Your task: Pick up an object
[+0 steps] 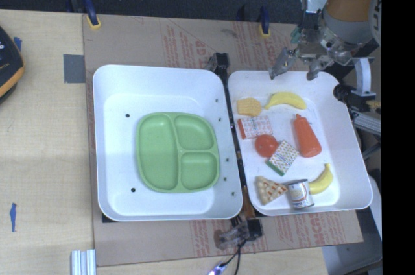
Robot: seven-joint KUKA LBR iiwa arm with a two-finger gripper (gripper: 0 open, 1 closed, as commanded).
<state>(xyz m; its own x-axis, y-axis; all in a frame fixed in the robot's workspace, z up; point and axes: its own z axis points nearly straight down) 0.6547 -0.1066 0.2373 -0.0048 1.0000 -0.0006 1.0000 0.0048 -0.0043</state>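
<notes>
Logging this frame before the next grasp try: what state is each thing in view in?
gripper: open, holding nothing, above the right bin's far edge
green divided plate: flat in the left bin, nothing on it
orange bottle: lying on its side in the right bin
tin can: tipped on its side
two bananas: lying apart

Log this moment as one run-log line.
stage: approach | gripper: open, holding nothing, above far edge of right bin | nearest: banana | green plate: in left bin
</notes>
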